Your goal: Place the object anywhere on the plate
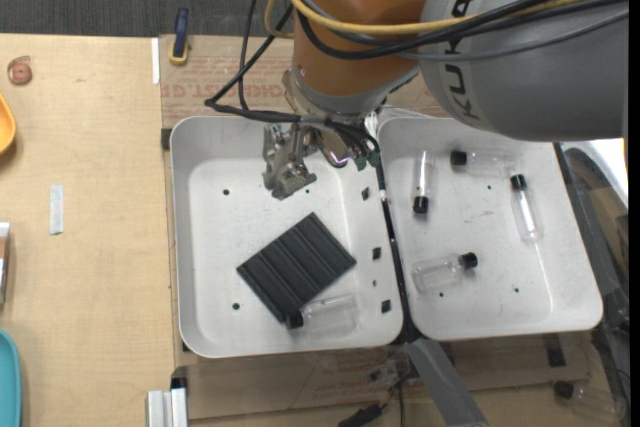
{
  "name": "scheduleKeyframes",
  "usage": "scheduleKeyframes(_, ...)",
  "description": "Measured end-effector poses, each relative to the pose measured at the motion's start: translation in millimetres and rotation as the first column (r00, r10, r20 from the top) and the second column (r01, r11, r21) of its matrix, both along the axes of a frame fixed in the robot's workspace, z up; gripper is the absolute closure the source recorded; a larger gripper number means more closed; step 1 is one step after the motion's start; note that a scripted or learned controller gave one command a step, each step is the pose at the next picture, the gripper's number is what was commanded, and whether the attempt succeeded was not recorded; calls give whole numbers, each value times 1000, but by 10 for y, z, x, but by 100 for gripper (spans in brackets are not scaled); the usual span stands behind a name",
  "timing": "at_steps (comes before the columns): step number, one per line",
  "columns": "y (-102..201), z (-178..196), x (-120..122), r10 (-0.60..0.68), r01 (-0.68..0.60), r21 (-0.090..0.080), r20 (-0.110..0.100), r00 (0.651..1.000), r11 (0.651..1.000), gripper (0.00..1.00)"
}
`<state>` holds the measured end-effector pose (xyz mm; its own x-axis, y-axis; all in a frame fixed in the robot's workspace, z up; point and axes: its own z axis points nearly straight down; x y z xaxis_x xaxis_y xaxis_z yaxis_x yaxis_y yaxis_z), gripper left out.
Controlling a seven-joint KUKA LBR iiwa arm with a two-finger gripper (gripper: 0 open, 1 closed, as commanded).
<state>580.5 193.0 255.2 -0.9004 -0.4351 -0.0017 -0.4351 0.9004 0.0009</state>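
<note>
Closest to the lens looms the arm (520, 25), its orange band (360, 5) and looped cables (262, 25) hanging over the far rim where the two bins meet. The gripper (288, 177) points down into the left bin (185, 245). It hangs over bare white floor with nothing visibly in it, and whether it is spread or closed cannot be told from this angle. Just nearward of the gripper lies the plate (297, 263), a dark ribbed rectangle lying flat and turned cornerwise. That leaves a broad, low target that should be forgiving of a loose drop. Beyond the plate, on the side away from the gripper, a clear vial (328, 312) lies on its side. Its black cap (294, 320) sits at the plate's near corner, touching or almost touching the edge, and the body rests on the bin floor. This is probably the object to move, and it is not on the plate. It looks smooth, round and nearly see-through against the white, so it may roll or slip when pinched. Several similar vials (421, 180) lie scattered in the right bin (590, 285), off to the gripper's other side, well apart from the plate.
</note>
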Motion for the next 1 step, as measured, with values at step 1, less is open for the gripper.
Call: scheduleKeyframes(1,353,-586,493,-203,203,0,1,979,979,100)
